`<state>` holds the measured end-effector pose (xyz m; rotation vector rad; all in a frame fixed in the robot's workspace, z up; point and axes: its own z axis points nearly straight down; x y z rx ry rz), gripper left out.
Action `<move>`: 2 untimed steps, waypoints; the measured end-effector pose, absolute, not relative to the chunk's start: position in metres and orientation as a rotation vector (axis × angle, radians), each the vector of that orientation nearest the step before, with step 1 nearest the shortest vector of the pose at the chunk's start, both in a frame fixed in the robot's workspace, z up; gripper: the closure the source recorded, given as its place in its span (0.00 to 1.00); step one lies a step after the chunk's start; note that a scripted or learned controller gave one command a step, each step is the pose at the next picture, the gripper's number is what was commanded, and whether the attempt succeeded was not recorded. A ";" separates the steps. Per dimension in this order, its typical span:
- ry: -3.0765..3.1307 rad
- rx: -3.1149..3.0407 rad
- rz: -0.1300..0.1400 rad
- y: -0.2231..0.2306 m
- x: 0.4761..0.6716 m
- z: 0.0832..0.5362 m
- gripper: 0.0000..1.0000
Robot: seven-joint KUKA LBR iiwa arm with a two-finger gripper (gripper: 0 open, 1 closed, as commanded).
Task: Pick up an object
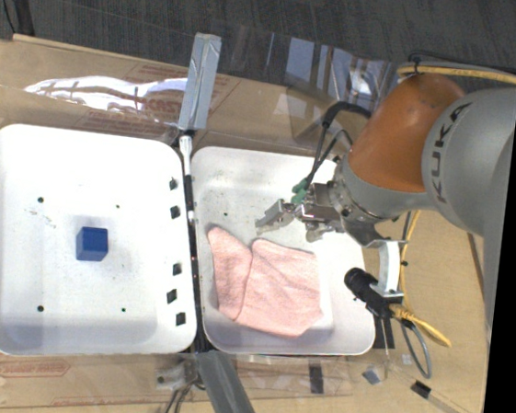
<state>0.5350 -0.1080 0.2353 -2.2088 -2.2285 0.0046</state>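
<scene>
Jaws spread open, holding nothing, gripper (287, 215) poised just above pink cloth (268, 284) in right bin (243, 176), centre frame

Arm (451, 140) cut off at right edge. Gripper (280, 215) small and blurred, finger state unreadable. Right bin's (244, 167) far right corner hidden under wrist. Bench (87, 80) cropped at bottom and left.

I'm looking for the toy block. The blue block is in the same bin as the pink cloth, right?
No. The camera view shows the blue block alone in the left bin. The pink cloth lies in the right bin, below the pincer.
</scene>
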 end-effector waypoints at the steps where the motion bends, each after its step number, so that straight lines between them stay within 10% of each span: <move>1: -2.235 -2.201 0.006 -0.129 0.551 0.146 0.00; 2: -2.272 -2.168 0.004 -0.147 0.578 0.091 0.00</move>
